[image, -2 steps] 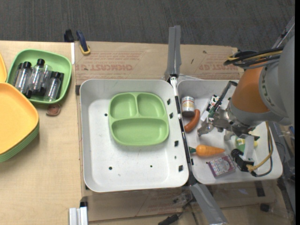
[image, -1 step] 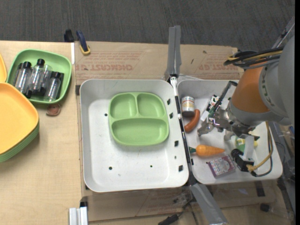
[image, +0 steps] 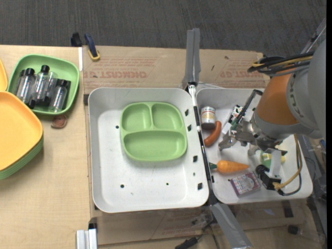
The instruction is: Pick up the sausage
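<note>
Red-brown sausage (image: 212,134) lies unobstructed; gripper (image: 229,140) tips blur beside it.

Bench (image: 135,69): two white bins (image: 104,180), yellow plates (image: 15,139), green tray (image: 67,74).

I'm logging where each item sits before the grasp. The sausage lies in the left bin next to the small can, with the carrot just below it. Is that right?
Not quite: the sausage lies in the right bin, not the left one. The camera view shows it beside the small can, with the carrot just below. The left bin holds the green divided plate.
</note>
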Available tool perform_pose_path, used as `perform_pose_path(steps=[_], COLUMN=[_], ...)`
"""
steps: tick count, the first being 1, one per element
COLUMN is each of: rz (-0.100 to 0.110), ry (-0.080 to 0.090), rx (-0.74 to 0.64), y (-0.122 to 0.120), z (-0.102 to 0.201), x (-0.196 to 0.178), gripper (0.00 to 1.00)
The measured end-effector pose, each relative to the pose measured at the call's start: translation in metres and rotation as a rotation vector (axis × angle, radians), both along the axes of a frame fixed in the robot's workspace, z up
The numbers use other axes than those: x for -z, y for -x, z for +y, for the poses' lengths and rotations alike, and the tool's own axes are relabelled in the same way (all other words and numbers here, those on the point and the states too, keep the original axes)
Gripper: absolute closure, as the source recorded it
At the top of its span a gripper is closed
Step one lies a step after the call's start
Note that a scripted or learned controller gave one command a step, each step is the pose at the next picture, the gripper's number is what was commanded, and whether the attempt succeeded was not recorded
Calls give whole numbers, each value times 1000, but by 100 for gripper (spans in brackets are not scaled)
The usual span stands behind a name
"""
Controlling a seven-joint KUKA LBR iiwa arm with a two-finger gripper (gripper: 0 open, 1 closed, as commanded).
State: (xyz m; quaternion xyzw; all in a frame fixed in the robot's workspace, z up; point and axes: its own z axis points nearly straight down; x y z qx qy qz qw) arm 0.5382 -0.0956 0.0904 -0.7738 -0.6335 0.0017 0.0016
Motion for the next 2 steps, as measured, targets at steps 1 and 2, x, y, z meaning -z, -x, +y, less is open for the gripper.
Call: perform_pose_path(steps=[1, 2], rz=[0, 0], ry=[0, 0], rx=[0, 0], y=[0, 0], z=[0, 0], x=[0, 0], gripper=[0, 0])
